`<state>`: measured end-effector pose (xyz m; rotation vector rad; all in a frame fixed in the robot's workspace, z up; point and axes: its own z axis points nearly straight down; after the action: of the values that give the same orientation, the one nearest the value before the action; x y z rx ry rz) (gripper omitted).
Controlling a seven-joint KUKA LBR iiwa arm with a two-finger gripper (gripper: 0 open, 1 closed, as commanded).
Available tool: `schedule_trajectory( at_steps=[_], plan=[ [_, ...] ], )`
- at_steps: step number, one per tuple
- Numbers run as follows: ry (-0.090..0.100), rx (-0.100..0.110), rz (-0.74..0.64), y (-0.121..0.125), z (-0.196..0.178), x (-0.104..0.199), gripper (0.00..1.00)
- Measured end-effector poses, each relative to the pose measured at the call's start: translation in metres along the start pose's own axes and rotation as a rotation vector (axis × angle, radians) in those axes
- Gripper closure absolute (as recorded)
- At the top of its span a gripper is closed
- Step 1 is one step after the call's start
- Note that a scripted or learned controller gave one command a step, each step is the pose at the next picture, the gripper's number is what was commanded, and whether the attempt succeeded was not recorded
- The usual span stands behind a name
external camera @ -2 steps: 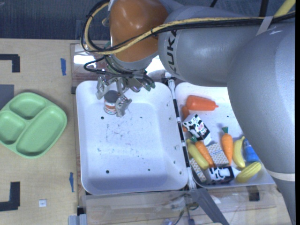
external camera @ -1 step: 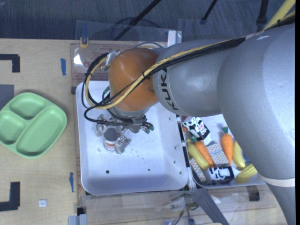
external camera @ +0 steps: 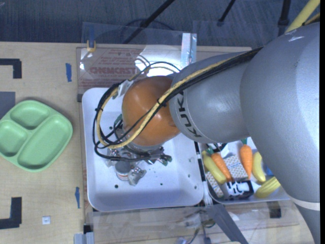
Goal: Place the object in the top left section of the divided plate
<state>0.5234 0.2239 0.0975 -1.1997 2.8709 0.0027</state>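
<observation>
Overhead, slanted camera view: grey arm [external camera: 244,100] enters from the right and crosses the right bin [external camera: 213,194], its orange band [external camera: 147,111] sitting over the left bin [external camera: 152,197]. Black and yellow cables [external camera: 104,131] loop off the wrist on its left. Gripper [external camera: 129,173] hangs low over the left bin's floor, toward the near half; whether its claw is apart or together cannot be told from here, since the wrist covers it. Green divided plate [external camera: 34,134] rests on the wooden bench [external camera: 45,197], left of both bins and well apart from the gripper. Right bin holds two carrots [external camera: 221,165], yellow pieces [external camera: 267,186] and other small items, partly hidden under the arm. Which object is the task's cannot be told.
</observation>
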Motion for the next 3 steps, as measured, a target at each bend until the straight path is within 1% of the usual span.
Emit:
schedule_trajectory(
  at_steps=[1,2,3],
  plan=[
    [-0.006,0.001,0.114,0.015,-0.001,0.021,1.00],
    [0.006,-0.003,0.114,0.016,0.005,0.025,0.00],
    [0.000,-0.003,0.113,0.017,-0.006,0.023,1.00]
  ],
)
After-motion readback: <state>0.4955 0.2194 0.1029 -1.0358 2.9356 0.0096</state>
